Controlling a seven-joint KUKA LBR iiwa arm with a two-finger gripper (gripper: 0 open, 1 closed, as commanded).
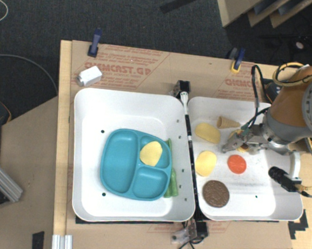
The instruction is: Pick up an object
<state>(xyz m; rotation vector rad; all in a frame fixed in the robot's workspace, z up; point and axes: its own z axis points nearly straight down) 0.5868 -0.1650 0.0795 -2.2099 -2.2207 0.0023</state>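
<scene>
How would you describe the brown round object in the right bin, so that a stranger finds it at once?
Look at the right bin, the one the arm reaches into. Along its near edge lies the brown disc, just below a yellow piece and left of and below an orange-red ball. It is the one dark, flat, round thing among these brighter pieces.

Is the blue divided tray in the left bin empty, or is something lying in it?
Not empty. A yellow piece lies in the blue tray, in its upper right compartment.
</scene>
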